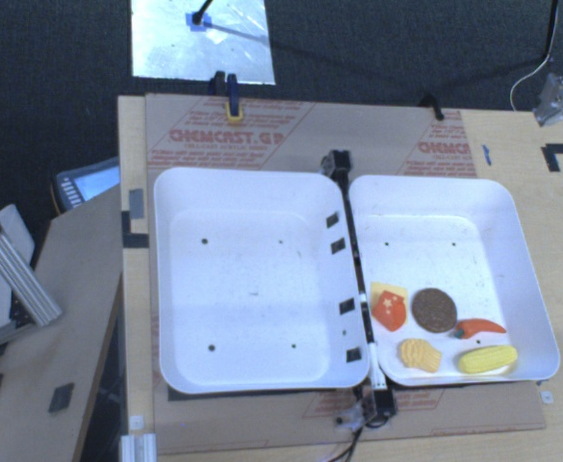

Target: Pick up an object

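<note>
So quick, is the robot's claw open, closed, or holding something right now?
Gripper: cannot be told; it sits at the picture's right edge, away from the right bin.

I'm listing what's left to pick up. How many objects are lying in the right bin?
5, all at its near end: a red-and-yellow piece by the divider, a brown disc, a red pepper, a ridged yellow piece and a corn cob.

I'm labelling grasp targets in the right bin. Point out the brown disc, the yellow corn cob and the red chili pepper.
brown disc (434,310), camera view, centre of its flat top.
yellow corn cob (487,359), camera view, middle of its length.
red chili pepper (480,327), camera view, middle of its red body.
</note>
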`<state>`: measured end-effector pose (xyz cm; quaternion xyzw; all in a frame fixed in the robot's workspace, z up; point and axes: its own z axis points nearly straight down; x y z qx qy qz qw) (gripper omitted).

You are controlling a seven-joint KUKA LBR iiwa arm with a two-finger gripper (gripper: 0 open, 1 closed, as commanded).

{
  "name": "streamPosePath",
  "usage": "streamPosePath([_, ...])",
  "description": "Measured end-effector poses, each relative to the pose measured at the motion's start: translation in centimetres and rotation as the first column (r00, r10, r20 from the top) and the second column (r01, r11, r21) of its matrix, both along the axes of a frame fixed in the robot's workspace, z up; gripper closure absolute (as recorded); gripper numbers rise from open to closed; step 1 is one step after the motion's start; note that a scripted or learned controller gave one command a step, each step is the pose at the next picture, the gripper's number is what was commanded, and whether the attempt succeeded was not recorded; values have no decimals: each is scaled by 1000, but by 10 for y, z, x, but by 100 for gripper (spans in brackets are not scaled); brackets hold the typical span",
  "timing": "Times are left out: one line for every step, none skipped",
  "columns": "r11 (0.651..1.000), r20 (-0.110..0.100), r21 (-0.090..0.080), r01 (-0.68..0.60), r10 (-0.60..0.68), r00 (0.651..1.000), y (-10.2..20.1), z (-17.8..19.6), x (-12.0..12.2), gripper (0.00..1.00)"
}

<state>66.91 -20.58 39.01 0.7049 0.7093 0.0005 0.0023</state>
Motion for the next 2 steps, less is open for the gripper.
streamPosePath([1000, 0, 0, 0, 0, 1000, 0, 8, 0, 100])
streamPosePath([1000, -1, 0, 0, 0, 1000, 0, 8, 0, 100])
